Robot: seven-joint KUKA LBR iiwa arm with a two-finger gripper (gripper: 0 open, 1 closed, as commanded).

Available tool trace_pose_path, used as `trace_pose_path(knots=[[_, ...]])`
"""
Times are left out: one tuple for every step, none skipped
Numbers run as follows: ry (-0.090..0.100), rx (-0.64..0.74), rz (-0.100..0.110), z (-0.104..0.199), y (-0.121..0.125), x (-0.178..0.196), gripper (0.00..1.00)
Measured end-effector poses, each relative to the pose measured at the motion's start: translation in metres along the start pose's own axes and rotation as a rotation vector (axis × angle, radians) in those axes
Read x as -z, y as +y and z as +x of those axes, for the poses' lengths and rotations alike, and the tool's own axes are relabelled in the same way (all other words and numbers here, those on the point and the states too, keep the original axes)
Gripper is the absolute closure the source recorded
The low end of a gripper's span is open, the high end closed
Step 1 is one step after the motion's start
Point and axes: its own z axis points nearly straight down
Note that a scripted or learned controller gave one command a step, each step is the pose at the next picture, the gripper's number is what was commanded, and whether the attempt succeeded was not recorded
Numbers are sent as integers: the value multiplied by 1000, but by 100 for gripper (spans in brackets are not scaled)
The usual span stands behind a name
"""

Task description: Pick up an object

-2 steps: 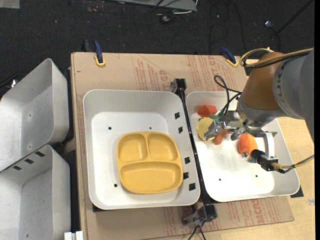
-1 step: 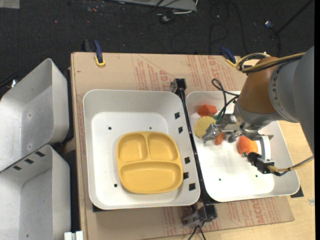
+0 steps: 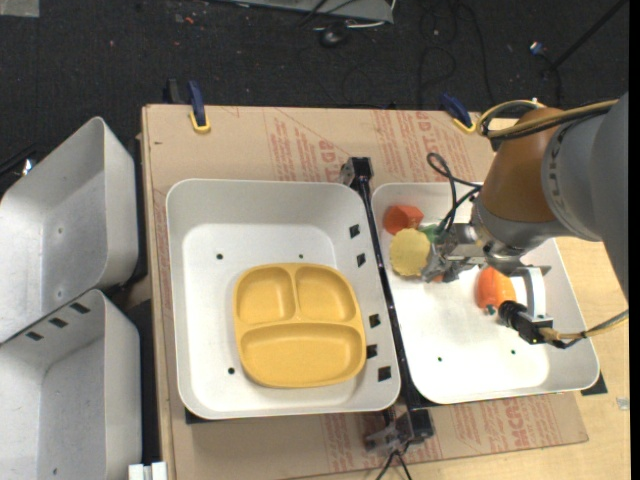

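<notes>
I have the gripper low beside the yellow ball; I can't tell the fingers' state, so I'd centre it first.

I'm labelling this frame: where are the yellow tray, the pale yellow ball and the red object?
yellow tray (image 3: 299, 324): camera view, centre divider.
pale yellow ball (image 3: 408, 252): camera view, its top.
red object (image 3: 404, 217): camera view, its middle.

Yellow divided tray flat in left bin; cardboard underneath.

The yellow tray looks like smooth plastic. Under it, the white bin is shiny plastic on a cardboard-looking board.
</notes>
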Motion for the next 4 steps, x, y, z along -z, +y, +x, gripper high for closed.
trace_pose_path(knots=[[-1, 4, -7, 1, 11, 57, 100], [-1, 5, -5, 5, 16, 102, 100], [-1, 5, -6, 12, 19, 147, 100], [1, 9, 0, 64, 13, 151, 100]])
